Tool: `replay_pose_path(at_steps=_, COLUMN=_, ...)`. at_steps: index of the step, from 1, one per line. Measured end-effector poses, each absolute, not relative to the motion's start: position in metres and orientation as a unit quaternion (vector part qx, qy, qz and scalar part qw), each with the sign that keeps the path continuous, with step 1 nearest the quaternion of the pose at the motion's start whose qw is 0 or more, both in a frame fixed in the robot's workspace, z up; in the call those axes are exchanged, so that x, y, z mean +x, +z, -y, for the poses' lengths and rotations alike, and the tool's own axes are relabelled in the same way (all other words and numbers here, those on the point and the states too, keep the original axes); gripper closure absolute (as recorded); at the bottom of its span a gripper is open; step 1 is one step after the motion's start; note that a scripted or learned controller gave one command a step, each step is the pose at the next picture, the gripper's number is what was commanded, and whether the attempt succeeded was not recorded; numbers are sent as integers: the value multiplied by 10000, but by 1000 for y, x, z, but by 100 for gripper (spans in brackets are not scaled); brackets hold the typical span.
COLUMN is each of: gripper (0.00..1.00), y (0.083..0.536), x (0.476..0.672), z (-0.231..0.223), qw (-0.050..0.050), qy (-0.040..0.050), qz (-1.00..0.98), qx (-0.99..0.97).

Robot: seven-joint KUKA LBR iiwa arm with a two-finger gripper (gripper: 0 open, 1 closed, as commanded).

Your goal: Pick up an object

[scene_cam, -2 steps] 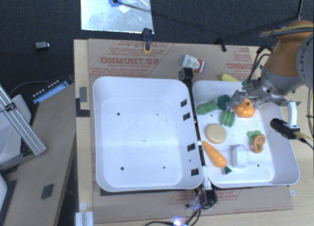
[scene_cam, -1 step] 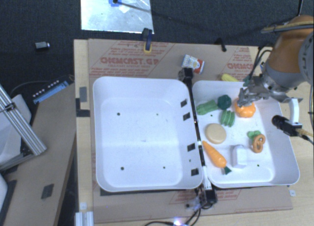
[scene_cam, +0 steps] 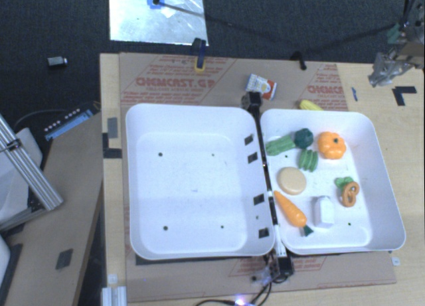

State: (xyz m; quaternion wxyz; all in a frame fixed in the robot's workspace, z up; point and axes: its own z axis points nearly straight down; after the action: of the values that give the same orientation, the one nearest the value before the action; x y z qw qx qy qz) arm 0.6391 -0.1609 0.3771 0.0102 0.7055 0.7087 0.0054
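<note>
Right bin [scene_cam: 382, 165] is holding all the pickable objects: a carrot [scene_cam: 291, 210] lying near its left wall, a cream round disc [scene_cam: 291, 180] just above it, a white block [scene_cam: 323, 211] beside the carrot's tip, an orange pumpkin [scene_cam: 331, 145] toward the back, a green pepper-like piece [scene_cam: 281, 144] touching a dark green broccoli [scene_cam: 303, 138], green bean pods [scene_cam: 308, 160] under that, and a small orange-and-green piece [scene_cam: 348, 191] toward the right wall. A yellow item [scene_cam: 309, 105] is sitting on the cardboard just behind the bin's rim. Gripper [scene_cam: 387, 72] is hanging at the upper right edge, outside the bin and well apart from every object — nothing near it; open or closed, cannot tell. Left bin [scene_cam: 192, 178] is sitting beside the right one, walls touching. A small packet [scene_cam: 261, 85] is lying on the cardboard behind the bins.
</note>
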Motion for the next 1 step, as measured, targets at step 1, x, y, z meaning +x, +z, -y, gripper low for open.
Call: replay_pose_path(at_steps=1, gripper=100, y=545, x=658, z=185, qw=99, qy=46, qz=-7087, qx=7055)
